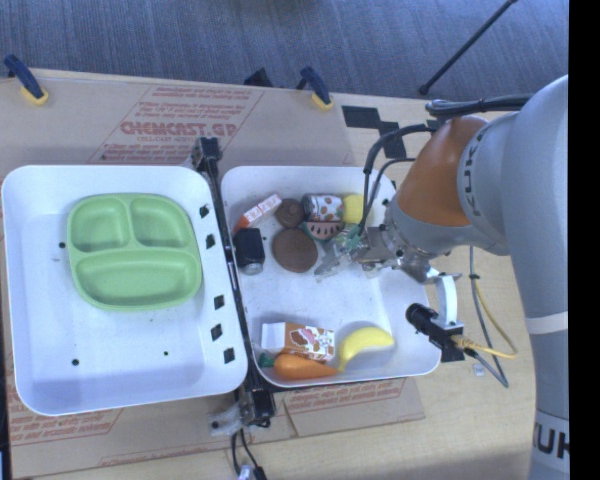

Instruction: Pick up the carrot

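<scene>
Carrot [302,366] lies at the right bin's [400,368] near edge — hand [342,253] hovers apart, grip seemingly unreadable.

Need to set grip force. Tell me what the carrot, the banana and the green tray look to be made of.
Carrot: likely moulded plastic, a toy; even orange, smooth skin with a soft sheen.
Banana: probably the same, with uniform yellow, glossy highlights and no speckles.
Green tray: seemingly rigid plastic, matte to satin; one flat pale green with rounded moulded compartments.

The cardboard sheet [180,118] under the bins reads "CHEMCAST GP" in red print.
</scene>
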Robot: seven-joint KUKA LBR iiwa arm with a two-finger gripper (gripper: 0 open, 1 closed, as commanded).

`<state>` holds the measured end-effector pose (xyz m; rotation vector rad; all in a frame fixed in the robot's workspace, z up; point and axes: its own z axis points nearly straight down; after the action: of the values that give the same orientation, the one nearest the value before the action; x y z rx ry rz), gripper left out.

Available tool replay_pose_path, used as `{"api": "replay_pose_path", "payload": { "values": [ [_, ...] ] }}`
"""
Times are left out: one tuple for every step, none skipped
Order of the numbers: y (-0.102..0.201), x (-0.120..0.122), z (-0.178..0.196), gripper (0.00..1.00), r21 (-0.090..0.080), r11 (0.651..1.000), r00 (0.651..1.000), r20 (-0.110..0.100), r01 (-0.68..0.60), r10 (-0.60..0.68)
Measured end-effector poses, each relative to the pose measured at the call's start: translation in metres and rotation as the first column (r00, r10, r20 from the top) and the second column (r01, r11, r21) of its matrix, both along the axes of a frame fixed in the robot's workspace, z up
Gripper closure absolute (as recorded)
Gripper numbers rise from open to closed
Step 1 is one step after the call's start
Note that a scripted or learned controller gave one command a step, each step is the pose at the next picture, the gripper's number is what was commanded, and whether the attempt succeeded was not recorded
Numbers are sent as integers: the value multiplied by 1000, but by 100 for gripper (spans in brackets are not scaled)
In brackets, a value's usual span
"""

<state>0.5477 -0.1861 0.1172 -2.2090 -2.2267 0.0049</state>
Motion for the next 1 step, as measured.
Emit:
{"api": "replay_pose_path", "payload": {
  "values": [
    [11, -21, -26, 0, 0, 1000, 1000, 1, 0, 0]
  ]
}}
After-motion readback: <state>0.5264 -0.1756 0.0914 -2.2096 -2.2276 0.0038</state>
